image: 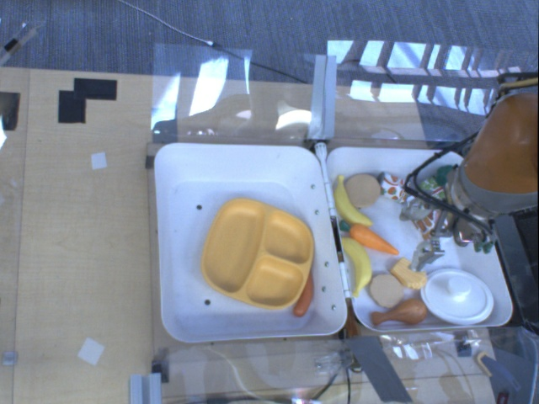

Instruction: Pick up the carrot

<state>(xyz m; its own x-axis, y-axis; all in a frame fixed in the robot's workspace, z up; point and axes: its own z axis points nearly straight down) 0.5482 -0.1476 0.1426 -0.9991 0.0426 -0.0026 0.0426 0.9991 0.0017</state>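
- You cannot tell the end effector's [429, 251] state, right of frame.
- Centre it over the small orange carrot [373, 240], clear of the yellow bananas [349, 204].

Orange carrot [373, 240], 2 yellow bananas [349, 204], yellow divided plate [257, 252], 2 white bins [181, 225], white bowl [457, 295], brown drumstick [402, 313], pale wood tabletop [76, 251]

Carrot [373, 240] between two bananas in right bin [502, 310], tool [427, 255] just beside.
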